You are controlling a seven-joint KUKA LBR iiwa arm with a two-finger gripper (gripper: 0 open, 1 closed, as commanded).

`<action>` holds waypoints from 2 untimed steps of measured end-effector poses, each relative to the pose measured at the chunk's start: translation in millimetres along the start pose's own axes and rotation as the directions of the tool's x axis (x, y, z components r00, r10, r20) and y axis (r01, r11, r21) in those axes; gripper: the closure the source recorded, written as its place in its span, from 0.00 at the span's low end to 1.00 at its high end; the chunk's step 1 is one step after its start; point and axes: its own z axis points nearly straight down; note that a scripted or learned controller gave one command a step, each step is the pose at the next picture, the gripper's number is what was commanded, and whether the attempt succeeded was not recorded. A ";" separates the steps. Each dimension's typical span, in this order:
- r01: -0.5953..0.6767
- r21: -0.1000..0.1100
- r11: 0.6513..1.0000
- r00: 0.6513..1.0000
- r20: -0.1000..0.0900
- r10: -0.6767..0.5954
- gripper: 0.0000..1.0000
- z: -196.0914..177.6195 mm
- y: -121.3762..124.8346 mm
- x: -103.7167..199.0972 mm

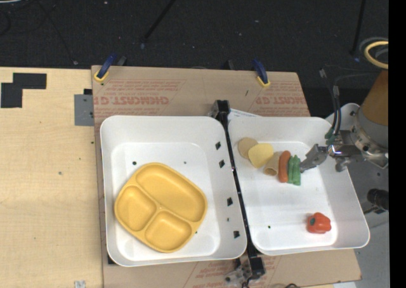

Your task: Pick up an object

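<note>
I am seeing the pincer (309,160) reaching beside the green piece (294,170) lying in the right bin (342,233), its grip I cannot tell, nothing lifted yet.

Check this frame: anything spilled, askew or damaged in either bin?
Nothing stands out. The yellow divided plate lies flat in the left bin; the toy foods, including a red pepper, sit inside the right bin.

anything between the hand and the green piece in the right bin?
Nothing visible. The hand sits just right of the green piece, at or almost touching it. The orange piece and yellow piece lie on its far left side, out of the approach.
</note>
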 end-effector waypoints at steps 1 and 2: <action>0.000 -0.004 1.000 1.000 0.001 0.000 0.00 -1.9 0.8 -0.1; 0.001 0.001 1.000 1.000 0.000 -0.001 0.00 58.8 3.6 -5.5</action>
